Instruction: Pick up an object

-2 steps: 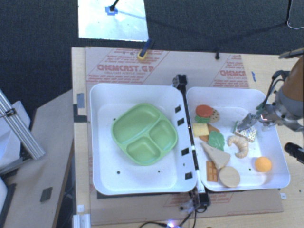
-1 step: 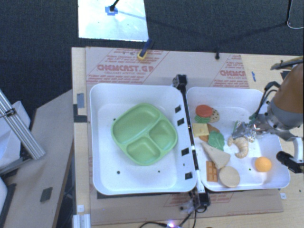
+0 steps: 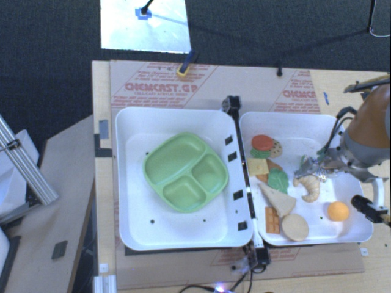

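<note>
My gripper (image 3: 308,168) hovers just above the croissant (image 3: 310,188); finger spread unclear, so I should descend straight, centred.

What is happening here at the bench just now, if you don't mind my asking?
The KUKA arm reaches in from the right and has its gripper low in the right bin, just above a toy croissant. Nothing is visibly held. Around it lie other play foods: a green leafy piece, a cheese wedge, an orange. The left bin holds a green divided plate.
</note>
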You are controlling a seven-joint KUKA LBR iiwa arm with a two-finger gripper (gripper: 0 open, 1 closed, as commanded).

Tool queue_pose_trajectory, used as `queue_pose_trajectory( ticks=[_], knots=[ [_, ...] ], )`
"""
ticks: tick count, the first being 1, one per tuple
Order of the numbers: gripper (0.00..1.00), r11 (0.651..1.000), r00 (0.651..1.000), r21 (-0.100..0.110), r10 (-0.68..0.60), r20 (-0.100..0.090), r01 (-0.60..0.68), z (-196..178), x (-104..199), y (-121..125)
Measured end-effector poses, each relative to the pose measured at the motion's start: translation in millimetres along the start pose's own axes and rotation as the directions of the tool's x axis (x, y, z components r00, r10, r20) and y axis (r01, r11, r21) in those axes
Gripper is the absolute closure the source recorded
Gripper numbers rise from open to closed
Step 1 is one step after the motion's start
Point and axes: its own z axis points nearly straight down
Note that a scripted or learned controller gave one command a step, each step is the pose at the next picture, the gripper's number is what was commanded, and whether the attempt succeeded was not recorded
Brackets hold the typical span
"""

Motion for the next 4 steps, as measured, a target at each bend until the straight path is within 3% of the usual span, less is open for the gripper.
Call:
queue_pose_trajectory(
  ticks=[1,2,3,4],
  knots=[
    [1.00,1.000,1.000,-0.019,0.001,0.014,0.000,-13.2,-4.1,3.7],
    [1.00,1.000,1.000,0.005,-0.003,-0.003,0.003,-73.8,-0.3,-0.6],
    [1.00,1.000,1.000,0.005,-0.004,-0.003,0.004,-126.5,-0.7,1.0],
    [1.00,1.000,1.000,0.008,-0.007,-0.004,0.007,-124.7,42.1,1.9]
  ],
)
